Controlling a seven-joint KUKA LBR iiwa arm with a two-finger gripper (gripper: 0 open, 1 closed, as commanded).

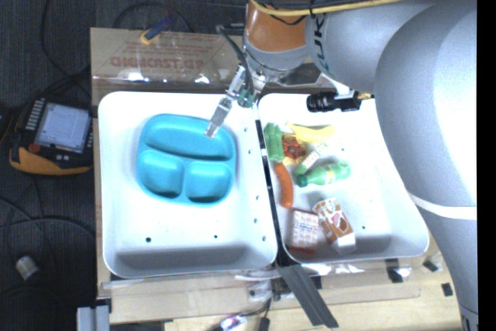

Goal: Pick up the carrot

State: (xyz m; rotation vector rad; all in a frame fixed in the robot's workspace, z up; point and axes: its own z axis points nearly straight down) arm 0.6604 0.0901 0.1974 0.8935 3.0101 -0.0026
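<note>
The carrot (285,184) is a slim orange piece lying lengthwise in the right bin (387,190), close to the wall between the two bins. My gripper (212,128) hangs over the left bin (116,190), above the far right edge of a blue divided plate (186,159). It points down and to the left, well away from the carrot, about a hand's width to the carrot's upper left. Nothing shows at its tip.
Around the carrot lie a green vegetable (273,142), a yellow banana (314,132), a green bottle (325,172) and two snack packets (304,229) (335,219). The grey arm (418,50) covers the right bin's far right side.
</note>
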